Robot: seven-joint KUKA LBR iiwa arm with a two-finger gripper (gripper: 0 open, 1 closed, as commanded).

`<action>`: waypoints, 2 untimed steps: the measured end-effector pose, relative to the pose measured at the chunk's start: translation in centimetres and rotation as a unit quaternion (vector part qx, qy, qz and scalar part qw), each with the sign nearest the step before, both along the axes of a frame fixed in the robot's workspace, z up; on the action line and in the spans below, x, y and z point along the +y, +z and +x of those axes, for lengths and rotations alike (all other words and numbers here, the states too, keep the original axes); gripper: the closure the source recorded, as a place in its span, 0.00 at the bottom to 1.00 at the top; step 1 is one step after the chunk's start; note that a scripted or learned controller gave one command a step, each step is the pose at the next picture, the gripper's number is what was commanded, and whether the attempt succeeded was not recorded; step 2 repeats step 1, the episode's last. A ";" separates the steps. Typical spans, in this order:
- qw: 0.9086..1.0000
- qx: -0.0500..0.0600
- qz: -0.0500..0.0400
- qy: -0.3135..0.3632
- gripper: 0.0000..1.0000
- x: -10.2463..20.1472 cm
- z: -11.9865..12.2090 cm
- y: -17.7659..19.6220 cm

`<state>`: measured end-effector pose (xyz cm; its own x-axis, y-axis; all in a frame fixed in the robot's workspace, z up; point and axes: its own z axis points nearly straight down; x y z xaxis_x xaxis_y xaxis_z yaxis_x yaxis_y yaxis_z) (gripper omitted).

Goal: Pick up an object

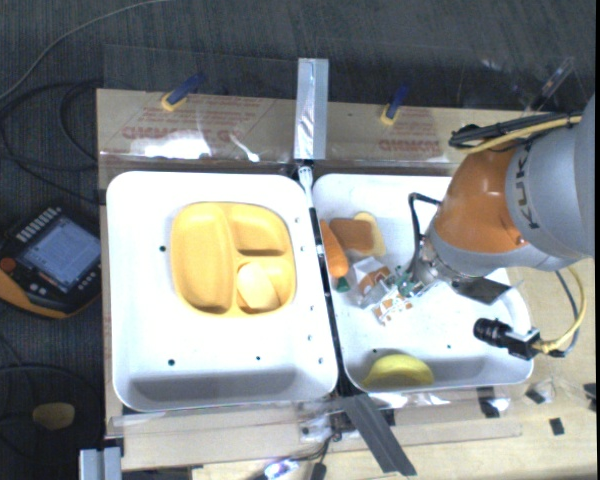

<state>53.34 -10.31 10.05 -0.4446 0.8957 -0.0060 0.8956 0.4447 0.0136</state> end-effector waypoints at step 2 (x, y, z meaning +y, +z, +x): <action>0.995 0.009 0.000 -0.095 1.00 8.4 -2.5 13.1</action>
